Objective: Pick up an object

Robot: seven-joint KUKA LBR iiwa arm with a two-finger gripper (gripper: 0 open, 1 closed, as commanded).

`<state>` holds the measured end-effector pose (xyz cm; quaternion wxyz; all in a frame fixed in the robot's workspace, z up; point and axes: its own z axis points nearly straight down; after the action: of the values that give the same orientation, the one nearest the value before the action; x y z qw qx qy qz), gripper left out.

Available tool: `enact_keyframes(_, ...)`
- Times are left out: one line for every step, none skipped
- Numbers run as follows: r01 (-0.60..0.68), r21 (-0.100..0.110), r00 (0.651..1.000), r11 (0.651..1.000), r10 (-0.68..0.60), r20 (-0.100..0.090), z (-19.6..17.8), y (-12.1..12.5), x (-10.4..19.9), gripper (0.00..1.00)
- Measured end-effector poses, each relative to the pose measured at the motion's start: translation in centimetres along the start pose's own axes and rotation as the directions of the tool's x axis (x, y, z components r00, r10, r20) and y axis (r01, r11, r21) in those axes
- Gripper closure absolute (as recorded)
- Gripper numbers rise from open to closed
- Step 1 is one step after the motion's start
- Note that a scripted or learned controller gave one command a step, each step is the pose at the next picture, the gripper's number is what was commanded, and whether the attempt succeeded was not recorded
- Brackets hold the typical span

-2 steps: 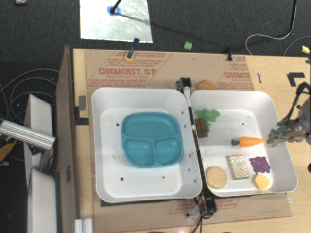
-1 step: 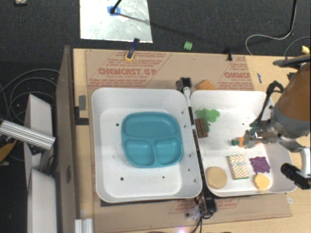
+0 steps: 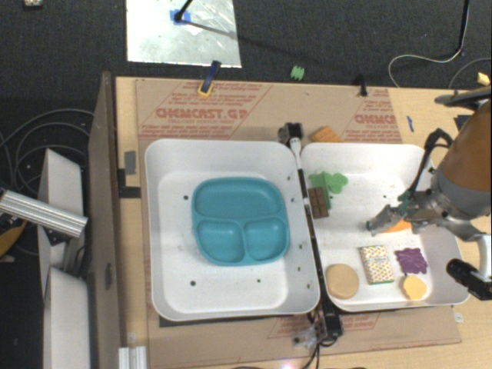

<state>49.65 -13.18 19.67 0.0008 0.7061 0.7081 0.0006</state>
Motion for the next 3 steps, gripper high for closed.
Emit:
enact_keyframes(0.0,-0.019,1.0,1.0,0.0,0.006,9.3,4.5,-1.4,0.0)
enact_keyframes(0.004,-0.009,1.0,1.0,-0.004,0.004,10.5,11.6,-3.8,0.0)
enact_keyframes(-0.005,-0.001,1.0,1.0,0.005,0.002,11.0,15.2,2.7,0.0)
